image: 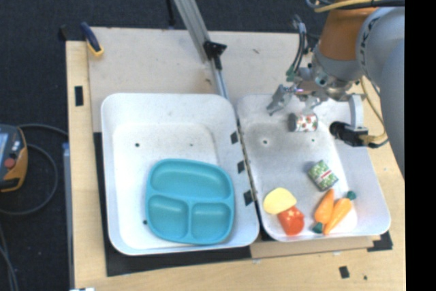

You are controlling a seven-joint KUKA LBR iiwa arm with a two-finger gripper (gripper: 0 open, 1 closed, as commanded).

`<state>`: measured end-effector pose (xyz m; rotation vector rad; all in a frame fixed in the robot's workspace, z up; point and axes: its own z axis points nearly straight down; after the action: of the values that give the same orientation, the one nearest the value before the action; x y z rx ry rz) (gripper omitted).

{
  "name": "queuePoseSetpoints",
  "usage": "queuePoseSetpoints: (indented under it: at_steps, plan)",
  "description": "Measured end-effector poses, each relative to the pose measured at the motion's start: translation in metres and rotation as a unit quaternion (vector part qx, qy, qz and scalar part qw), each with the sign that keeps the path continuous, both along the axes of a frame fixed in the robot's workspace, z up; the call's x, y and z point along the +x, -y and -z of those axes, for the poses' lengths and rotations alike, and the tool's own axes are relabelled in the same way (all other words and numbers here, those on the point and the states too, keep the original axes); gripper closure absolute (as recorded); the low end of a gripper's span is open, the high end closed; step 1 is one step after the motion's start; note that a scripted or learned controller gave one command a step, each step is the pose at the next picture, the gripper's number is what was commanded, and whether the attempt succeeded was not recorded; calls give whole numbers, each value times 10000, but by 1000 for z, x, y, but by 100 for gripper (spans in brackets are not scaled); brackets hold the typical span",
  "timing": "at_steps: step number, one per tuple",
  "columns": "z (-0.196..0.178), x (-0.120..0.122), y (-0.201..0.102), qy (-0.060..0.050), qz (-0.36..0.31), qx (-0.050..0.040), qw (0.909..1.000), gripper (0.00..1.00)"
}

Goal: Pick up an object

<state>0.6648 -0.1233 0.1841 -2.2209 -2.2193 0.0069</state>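
Seen from above: two shallow white bins side by side on a pale worktop [150, 61]. In the right bin [272, 146], a scatter of small toy foods. Nearest the arm, a small can [304, 123] lying on its side near the bin's far edge, long axis running roughly left to right, grey end cap facing left, label in white with red and green patches. Further toward the near side, a small green packet [322, 175], boxy, tilted on a diagonal, printed label uppermost. At the near right corner, an orange carrot [332, 210] with a green stalk end, long axis diagonal, stalk pointing up and right toward the bin's right wall; beside it what looks like a second orange piece, touching. Just left of those, a yellow rounded piece [279, 200] touching a red piece [291, 221] with a green top.

Over the far edge of the right bin, the end effector [300, 93] of the grey arm with its orange band [347, 17], hanging just above and beyond the can. Nothing visibly between the fingers; how far apart they stand, impossible to tell from this angle.

In the left bin [136, 119], a blue divided tray [190, 201] lying flat toward the near side.
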Motion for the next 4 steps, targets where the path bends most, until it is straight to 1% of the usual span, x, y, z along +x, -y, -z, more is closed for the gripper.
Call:
queuePoseSetpoints:
  at_steps: [1,2,3,4]
  plan:
    - [50,-9,-5,4,9,1,10000,0]
    - [35,-6,-4,44,16,0,10000,100]
    - [-9,-6,-4,45,6,5,10000,100]
    - [-58,4,-1,55,-14,1,10000,100]
